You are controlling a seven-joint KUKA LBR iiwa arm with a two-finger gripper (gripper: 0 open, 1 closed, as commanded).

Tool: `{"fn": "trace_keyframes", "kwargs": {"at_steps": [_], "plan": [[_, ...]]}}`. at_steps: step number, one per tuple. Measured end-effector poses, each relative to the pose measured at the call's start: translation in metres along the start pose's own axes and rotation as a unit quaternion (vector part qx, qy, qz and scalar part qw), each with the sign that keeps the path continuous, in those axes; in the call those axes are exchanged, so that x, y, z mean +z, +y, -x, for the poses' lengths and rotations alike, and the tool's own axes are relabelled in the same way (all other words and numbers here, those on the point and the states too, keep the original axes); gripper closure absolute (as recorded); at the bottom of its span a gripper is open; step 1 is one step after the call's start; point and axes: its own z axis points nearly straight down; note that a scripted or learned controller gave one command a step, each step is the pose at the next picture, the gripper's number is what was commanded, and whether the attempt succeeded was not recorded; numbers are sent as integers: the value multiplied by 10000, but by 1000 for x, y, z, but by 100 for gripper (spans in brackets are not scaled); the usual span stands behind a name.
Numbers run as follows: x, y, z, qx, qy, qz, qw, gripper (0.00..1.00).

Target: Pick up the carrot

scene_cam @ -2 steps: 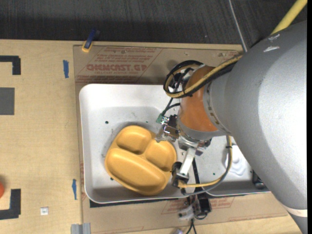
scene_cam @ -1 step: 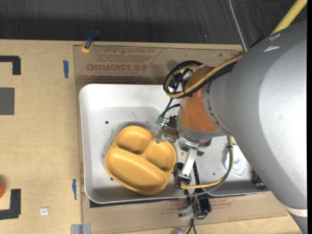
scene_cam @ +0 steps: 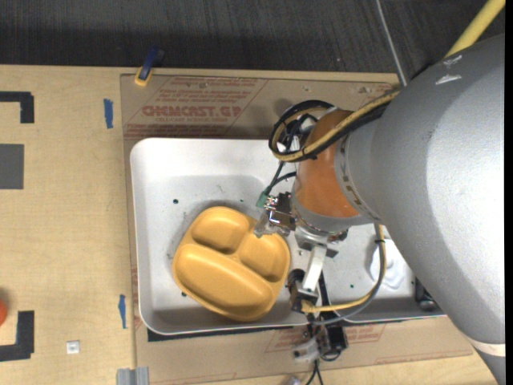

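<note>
My gripper (scene_cam: 276, 217) reaches down into the left white bin (scene_cam: 160, 183) from the right, and the grey arm with its orange band (scene_cam: 321, 179) covers most of it from above. Its tip is right against the upper right side of a big lumpy yellow-tan object (scene_cam: 232, 263) that lies in the bin's front half. Whether anything is between the fingers is hidden. The arm hides the bin's right part and nearly all of the neighbouring bin.
The bins rest on a cardboard sheet with red print (scene_cam: 192, 107) on a tan bench. A small blue and yellow piece (scene_cam: 148, 64) lies at the sheet's back left corner. A bit of something orange-red (scene_cam: 2, 311) shows at the far left edge.
</note>
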Motion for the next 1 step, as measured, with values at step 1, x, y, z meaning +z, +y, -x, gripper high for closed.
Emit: {"fn": "trace_keyframes", "kwargs": {"at_steps": [1], "plan": [[0, 0, 0, -153, -3, -12, 9999, 0]]}}
